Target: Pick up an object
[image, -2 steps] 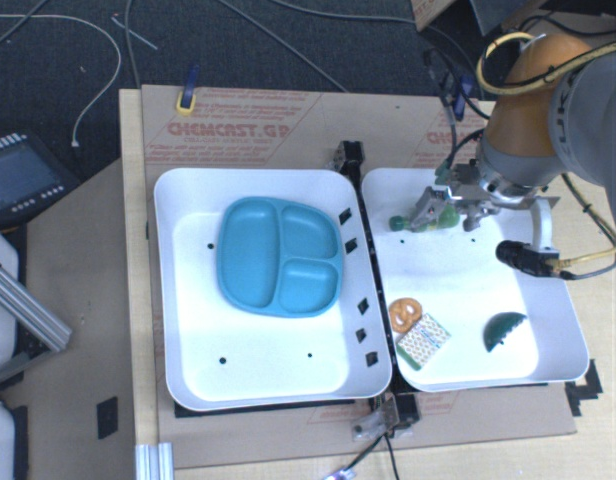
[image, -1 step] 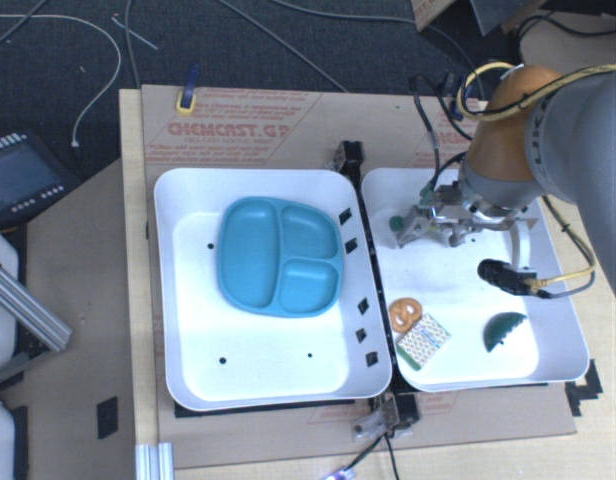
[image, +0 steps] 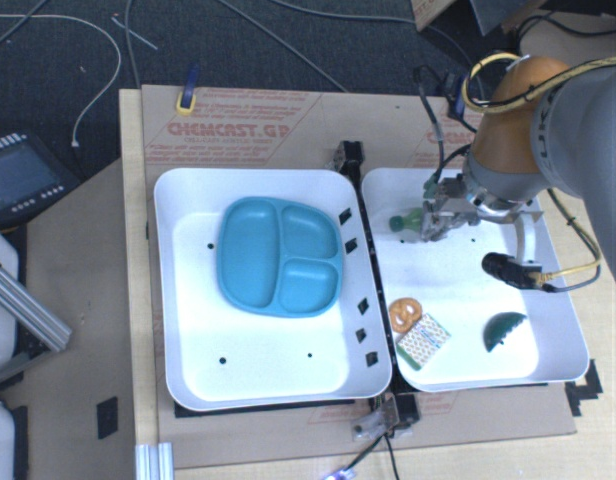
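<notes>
My gripper [image: 435, 218] hangs low over the far part of the right bin [image: 558, 368], reaching in from the right. A small green object [image: 402, 224] lies right at its left tip, touching it or nearly so; the view does not show whether it is gripped. Nearer the front of the same bin lie a brown pretzel [image: 405, 314], a patterned packet [image: 424, 341] and a dark green half-round piece [image: 505, 330].
The left bin [image: 188, 358] holds a blue divided plate [image: 280, 256]. A black divider with clips [image: 366, 268] runs between the two bins. Cardboard [image: 228, 123] lies under both, and loose cables trail on the dark floor behind.
</notes>
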Robot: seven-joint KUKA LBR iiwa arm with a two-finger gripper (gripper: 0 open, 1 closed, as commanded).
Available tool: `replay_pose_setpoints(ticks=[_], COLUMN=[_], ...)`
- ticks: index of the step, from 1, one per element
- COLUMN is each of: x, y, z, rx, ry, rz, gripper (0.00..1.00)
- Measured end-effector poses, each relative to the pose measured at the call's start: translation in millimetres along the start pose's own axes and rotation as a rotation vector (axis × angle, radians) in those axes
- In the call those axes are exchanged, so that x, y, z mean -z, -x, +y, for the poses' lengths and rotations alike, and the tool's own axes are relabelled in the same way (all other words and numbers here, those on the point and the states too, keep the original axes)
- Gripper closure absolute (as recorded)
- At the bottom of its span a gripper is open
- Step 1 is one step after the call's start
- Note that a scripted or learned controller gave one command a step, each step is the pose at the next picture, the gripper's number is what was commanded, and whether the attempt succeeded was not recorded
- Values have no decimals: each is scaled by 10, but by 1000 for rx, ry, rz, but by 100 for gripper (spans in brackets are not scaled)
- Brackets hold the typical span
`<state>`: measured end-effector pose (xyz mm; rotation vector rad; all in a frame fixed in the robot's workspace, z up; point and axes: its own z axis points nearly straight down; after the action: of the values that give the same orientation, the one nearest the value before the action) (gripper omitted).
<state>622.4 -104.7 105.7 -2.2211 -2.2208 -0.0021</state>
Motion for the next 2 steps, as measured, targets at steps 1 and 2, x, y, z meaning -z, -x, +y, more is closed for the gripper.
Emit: replay_pose_setpoints(ticks=[1, 2], x=[635, 1185], y=[1, 0], z=[63, 81], rx=[1, 1], ry=[6, 7], rz=[-2, -2], gripper=[100, 100])
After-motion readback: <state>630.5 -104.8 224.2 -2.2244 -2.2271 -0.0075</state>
